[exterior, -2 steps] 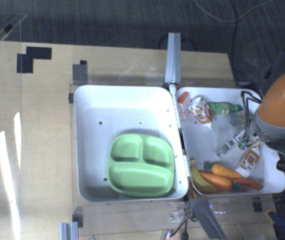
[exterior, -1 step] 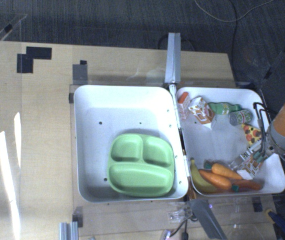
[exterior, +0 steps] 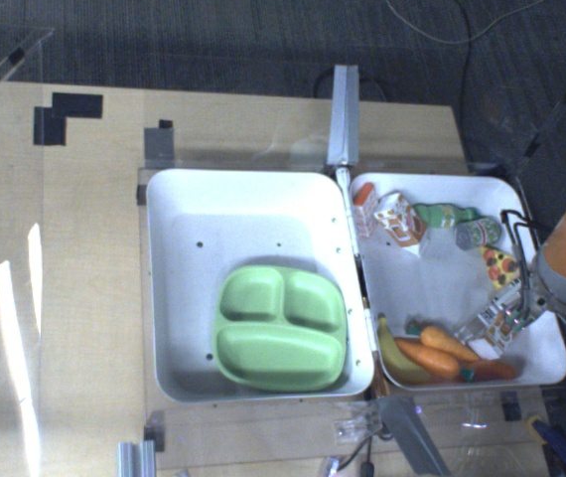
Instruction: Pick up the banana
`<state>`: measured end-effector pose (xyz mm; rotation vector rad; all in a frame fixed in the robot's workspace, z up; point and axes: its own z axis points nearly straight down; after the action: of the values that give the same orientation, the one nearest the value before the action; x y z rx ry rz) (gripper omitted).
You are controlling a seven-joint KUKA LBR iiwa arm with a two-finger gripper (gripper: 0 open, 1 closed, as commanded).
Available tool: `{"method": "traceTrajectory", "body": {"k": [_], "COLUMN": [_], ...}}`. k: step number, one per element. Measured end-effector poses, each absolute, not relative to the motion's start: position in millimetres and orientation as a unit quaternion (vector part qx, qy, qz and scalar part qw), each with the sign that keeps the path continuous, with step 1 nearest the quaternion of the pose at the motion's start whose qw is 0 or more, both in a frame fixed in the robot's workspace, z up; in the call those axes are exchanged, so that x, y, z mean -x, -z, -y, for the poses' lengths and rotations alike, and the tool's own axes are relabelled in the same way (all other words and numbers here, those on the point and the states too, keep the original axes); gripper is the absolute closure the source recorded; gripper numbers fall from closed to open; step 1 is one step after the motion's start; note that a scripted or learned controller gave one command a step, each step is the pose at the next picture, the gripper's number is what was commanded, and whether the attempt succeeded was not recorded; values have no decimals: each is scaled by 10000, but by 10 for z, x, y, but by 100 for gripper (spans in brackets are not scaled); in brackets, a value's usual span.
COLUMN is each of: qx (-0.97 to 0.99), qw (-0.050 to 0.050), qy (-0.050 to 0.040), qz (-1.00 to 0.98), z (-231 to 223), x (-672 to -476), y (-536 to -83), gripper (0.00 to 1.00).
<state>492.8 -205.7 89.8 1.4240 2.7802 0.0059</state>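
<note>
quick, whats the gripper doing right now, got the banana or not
Gripper: low in the right bin, beside the carrots, apart from the banana. Whether it is open or closed cannot be told, and nothing is seen held in it.

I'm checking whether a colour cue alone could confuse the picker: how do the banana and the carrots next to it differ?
The banana is yellow; the carrots are orange. The banana curves along the right bin's front-left corner, while the carrots lie straighter, slanting toward the front right. The banana sits lowest and is partly covered; the carrots rest over its right part. Both are long, slim and lie flat in the same bin, touching.
</note>
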Motion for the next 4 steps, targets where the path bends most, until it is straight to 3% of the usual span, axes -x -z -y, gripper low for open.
{"method": "traceTrajectory", "body": {"k": [1,2,3,4], "qx": [-4446,-4242,-3977,-4338], "qw": [88,66,79,38], "qy": [-11,-20,-18,-8], "qz": [-8957,-9055,-9175,-9010], "z": [1755,2048,2046,2051], "x": [-4918,-4915,-4923,-5069], "y": [-898,-893,-896,-1310], "gripper": [0,0,0,0]}}
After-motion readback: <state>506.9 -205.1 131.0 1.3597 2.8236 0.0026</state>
